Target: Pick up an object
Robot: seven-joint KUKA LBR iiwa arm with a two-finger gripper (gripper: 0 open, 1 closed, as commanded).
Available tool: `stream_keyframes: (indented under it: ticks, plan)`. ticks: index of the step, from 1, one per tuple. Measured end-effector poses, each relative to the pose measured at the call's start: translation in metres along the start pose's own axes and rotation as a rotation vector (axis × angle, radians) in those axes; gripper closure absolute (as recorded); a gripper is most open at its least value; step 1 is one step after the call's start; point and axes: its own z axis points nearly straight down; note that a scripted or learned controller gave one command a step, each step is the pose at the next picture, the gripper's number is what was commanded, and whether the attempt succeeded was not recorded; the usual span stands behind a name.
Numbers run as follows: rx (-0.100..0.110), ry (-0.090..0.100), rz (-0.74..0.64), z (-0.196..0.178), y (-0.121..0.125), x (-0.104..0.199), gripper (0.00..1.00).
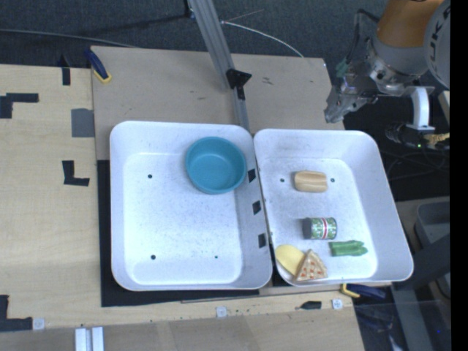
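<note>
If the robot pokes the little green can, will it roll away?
Probably. The can is round and lies on its side on the right bin's flat floor, so a nudge across it would likely roll it. It looks small, so likely light. Its smooth curved side may slip between fingers.

You get even, soft overhead light: the two white bins [183, 269] read bright without harsh glare, and shadows under their rims stay faint. The dark floor beyond the tabletop [44, 218] looks dim. Detail is slightly soft and grainy throughout.
</note>
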Motion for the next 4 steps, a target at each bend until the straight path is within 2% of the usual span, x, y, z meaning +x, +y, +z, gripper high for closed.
stream_keyframes:
  ticks: [2, 3, 4]
  plan:
    - [0.01, 0.002, -0.004, 0.007, -0.036, 0.092, 1.0]
    - [0.01, 0.002, -0.004, 0.017, -0.045, 0.14, 1.0]
    - [0.012, 0.001, -0.004, 0.046, -0.062, 0.186, 1.0]
